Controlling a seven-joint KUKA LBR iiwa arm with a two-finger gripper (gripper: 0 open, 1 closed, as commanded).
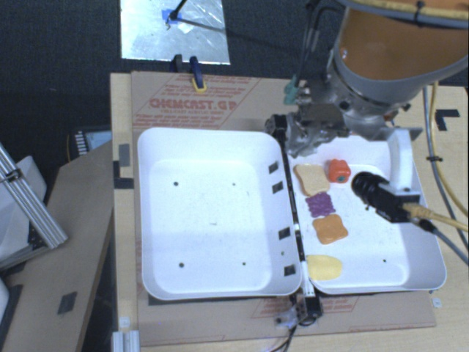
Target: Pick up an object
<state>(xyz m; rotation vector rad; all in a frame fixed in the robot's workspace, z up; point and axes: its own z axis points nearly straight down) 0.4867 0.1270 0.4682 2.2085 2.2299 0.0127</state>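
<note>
The right bin [421, 259] holds five small items, all toward its left side. A tan bread slice [312, 178] lies near the divider, tilted a little. Just right of it sits an orange-red piece [338, 170] with a green top, perhaps a toy pepper or tomato; its form is too small to make out. Below the bread is a purple piece [320, 204], bumpy like a grape cluster. Below that lies an orange slab [330, 229], and near the bin's front left corner a pale yellow oval [324, 267]. The five run in a rough column, close together but mostly apart; whether the bread and the purple piece touch is unclear.

The arm [399, 35] covers the bin's back edge, its orange band cut off by the top of the frame. The gripper [308, 134] shows as a dark metal cluster above the back left corner of the right bin, just behind the bread. Its tips are lost in the clutter, so I cannot tell whether it is spread or closed, and nothing can be seen held in it. A black cylinder [375, 192] on a white bracket juts over the bin to the right of the items.

The left bin [157, 149] sits alongside, touching at the divider. Both rest on a cardboard sheet [198, 97] with red print, partly hidden.
</note>
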